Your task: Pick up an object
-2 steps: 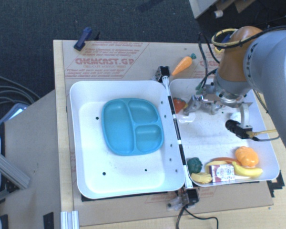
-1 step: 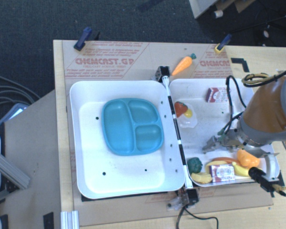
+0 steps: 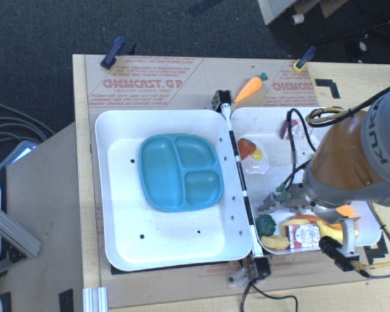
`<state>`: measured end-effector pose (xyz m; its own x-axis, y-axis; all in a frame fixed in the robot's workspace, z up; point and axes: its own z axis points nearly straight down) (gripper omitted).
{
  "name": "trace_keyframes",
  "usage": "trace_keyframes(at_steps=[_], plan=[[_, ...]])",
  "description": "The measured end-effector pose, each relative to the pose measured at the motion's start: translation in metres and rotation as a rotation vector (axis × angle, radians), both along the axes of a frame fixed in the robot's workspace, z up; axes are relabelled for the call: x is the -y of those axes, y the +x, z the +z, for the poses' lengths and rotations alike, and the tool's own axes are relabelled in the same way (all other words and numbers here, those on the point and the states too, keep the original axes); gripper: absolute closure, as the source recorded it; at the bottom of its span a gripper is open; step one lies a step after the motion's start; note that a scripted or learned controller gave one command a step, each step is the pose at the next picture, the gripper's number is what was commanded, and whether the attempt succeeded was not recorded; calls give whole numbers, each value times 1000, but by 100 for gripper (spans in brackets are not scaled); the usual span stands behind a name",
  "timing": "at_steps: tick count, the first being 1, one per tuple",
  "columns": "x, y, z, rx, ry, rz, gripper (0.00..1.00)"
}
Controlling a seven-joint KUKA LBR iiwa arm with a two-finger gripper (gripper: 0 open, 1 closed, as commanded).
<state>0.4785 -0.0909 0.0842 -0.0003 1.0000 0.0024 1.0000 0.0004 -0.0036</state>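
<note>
With the gripper [image 3: 277, 202], its opening impossible to tell, low in the right bin [image 3: 266, 121] over crowded objects, the green ball [image 3: 266, 225] beside the banana [image 3: 277, 242] may be nudged aside.

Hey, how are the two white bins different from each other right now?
The left bin holds a single large thing, a blue divided plate lying flat near its middle; the right bin holds several small things, among them a red and yellow toy, a dark green piece and a banana. The arm reaches over the right bin, while the left bin lies fully in view. Both are shallow, white and side by side.
</note>
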Motion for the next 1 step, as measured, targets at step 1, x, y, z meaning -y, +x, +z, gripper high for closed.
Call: trace_keyframes(at_steps=[1], plan=[[1, 0, 10, 2, -1, -2, 100]])
